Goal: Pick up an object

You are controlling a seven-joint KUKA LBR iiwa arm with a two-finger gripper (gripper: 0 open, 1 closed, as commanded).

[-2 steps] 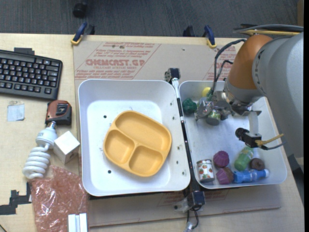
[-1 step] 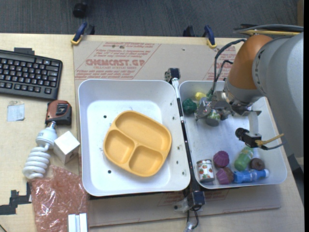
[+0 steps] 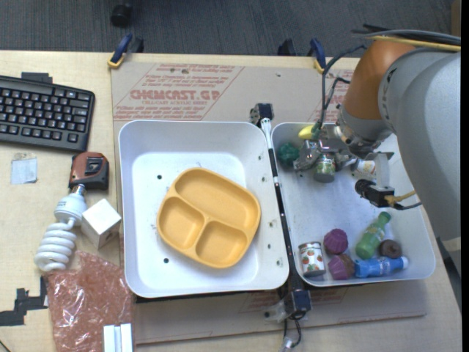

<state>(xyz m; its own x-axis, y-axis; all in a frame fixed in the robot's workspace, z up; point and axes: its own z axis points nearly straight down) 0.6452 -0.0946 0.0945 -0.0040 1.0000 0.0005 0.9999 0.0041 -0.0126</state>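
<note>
The grey arm reached in from the right edge of the surface, its orange band bent downward above the wrist. The claw (image 3: 320, 161) hung low near the far right corner, pointing left.

Setting: robotics lab or office test station. Evidence: grey carpet floor; wooden desk (image 3: 44, 270); black keyboard (image 3: 44, 112) at left edge; tape measure (image 3: 89, 171); spiral bulb (image 3: 60, 233); clamped cardboard sheet (image 3: 183, 90) under white bins (image 3: 194, 134)
</note>
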